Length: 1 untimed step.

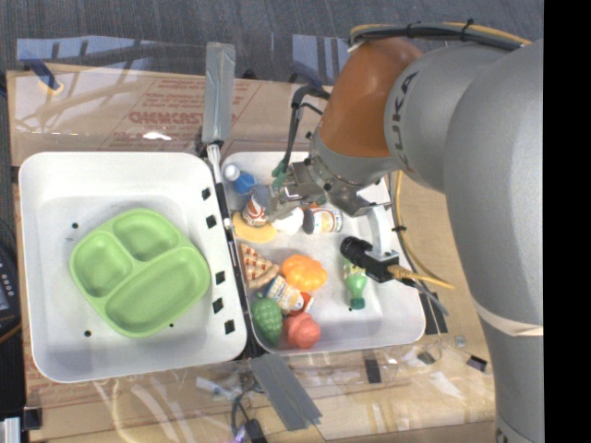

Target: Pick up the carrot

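The right bin (pixel 406 317) holds several toy foods. I cannot pick out the carrot with certainty. The closest match is a lumpy orange piece (pixel 305 271) in the bin's middle. My gripper (pixel 284 192) hangs low over the bin's far left part. It is just above a red-and-white piece (pixel 254 212) and a yellow banana-like piece (pixel 259 233), and beside a small can (pixel 325 221). The gripper is up and left of the orange piece and apart from it. The wrist hides what lies under it.
A blue bottle (pixel 238 179) lies at the bin's far left corner. A pizza slice (pixel 257 270), a small tin (pixel 287 294), a green berry-shaped toy (pixel 268 320), a red ball (pixel 303 332) and a green piece (pixel 356 290) fill the near part. The left bin (pixel 46 192) holds a green divided plate (pixel 140 270).
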Motion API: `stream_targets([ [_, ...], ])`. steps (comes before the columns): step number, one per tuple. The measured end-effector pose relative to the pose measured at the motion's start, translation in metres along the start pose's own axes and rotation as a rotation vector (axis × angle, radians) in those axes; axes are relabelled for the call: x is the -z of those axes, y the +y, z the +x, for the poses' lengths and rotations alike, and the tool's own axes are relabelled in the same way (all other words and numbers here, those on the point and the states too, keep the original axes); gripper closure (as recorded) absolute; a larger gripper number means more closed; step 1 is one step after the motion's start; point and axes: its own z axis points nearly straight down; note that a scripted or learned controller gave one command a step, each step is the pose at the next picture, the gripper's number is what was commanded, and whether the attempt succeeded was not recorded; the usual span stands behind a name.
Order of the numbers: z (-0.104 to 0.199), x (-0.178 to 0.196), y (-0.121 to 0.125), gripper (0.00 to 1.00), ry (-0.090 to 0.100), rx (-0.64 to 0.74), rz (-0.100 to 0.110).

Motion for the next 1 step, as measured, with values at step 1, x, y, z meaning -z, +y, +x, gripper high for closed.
stream_targets([
  [1,-0.0001,-0.0015,-0.0008,0.0,0.0,-0.001,0.003],
])
